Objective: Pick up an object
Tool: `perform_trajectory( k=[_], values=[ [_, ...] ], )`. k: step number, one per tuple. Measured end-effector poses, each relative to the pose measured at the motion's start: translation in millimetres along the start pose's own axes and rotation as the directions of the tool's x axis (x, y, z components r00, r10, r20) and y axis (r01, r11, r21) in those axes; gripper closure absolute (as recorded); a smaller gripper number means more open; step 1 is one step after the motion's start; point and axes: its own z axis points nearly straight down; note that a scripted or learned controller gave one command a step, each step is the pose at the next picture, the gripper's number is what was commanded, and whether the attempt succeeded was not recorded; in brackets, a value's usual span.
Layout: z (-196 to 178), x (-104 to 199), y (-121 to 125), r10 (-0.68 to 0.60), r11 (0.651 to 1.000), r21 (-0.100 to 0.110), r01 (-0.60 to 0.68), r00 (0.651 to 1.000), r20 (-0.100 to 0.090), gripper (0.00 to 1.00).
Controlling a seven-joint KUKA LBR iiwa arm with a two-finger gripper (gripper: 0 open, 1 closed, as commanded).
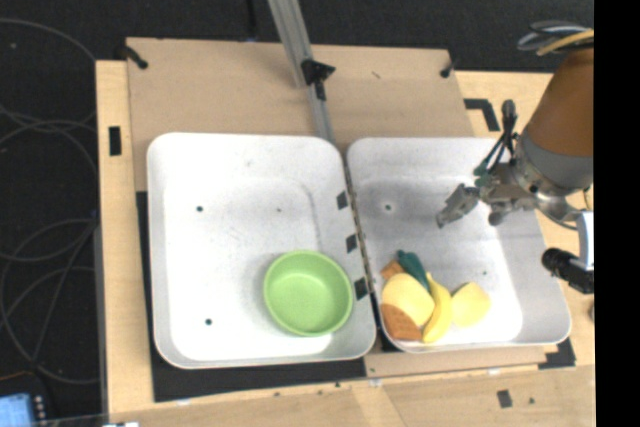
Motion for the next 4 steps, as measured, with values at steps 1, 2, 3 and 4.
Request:
perform_trajectory(
  k=[1, 2, 3, 4],
  values=[
    [-0.1, 0.0, 0.0, 0.001, 1.000, 0.000, -0.001, 1.000, 0.000, 0.00],
    [51.0, 1.9, -10.3, 0.004, 1.000, 0.005, -0.004, 1.000, 0.002, 0.00],
    [103.7, 0.3, -11.1, 0.005, 1.000, 0.005, -0.005, 1.000, 0.003, 0.00],
    [89.8, -0.1, -9.1, 0.008, 1.000, -0.003, -0.008, 1.000, 0.001, 1.00]
  ],
)
